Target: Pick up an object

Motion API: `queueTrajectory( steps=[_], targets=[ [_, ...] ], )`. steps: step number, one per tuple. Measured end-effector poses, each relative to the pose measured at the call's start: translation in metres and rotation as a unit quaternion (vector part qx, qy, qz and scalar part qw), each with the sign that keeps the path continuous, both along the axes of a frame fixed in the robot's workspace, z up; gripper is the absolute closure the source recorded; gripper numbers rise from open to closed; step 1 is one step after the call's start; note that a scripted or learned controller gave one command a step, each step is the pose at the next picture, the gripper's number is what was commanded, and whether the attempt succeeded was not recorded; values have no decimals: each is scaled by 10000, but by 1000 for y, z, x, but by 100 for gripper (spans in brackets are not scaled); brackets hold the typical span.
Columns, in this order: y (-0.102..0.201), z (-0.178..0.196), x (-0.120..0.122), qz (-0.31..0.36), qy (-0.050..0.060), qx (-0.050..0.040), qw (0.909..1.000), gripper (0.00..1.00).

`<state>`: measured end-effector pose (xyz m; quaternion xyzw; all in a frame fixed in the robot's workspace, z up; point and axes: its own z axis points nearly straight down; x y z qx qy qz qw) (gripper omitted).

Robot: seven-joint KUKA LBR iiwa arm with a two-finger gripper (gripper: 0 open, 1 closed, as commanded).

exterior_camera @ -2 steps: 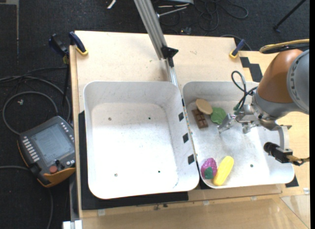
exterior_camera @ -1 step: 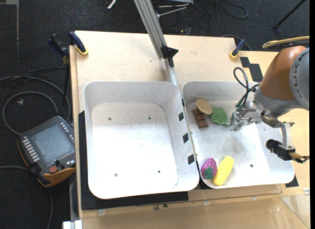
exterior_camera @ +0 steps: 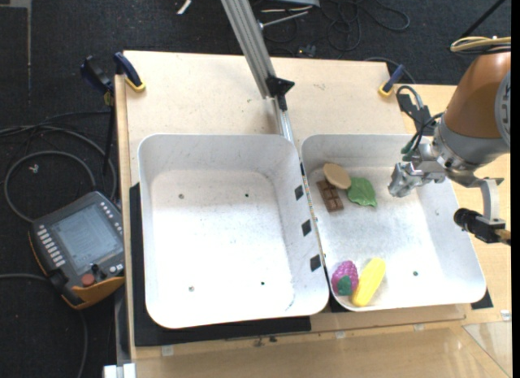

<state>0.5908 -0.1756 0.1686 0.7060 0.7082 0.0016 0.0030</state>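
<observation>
Fingers [exterior_camera: 400,183] of the grey-and-orange arm [exterior_camera: 479,116] hang over the right bin [exterior_camera: 431,238] — whether wide or narrow cannot be told from here. Just beside them lies a green leaf-like piece [exterior_camera: 362,192], touching a tan round piece [exterior_camera: 336,176] and a brown chocolate bar [exterior_camera: 330,197]. Farther off, at the bin's near edge, a yellow corn cob [exterior_camera: 369,280] rests against a purple grape bunch [exterior_camera: 344,275] — all on the desk [exterior_camera: 211,92].

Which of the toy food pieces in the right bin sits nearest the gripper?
The flat green leaf-shaped piece, just left of the gripper. The tan round piece and brown chocolate bar lie farther left; the yellow corn and pink-purple piece sit at the bin's near edge.
</observation>
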Motion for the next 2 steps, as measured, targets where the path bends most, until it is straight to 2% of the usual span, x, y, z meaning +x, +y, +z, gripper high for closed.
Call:
queueTrajectory(
  steps=[1,2],
  targets=[
    [0,54,2,3,-1,-3,10000,100],
    [57,48,-2,25,37,20,10000,100]
  ],
)
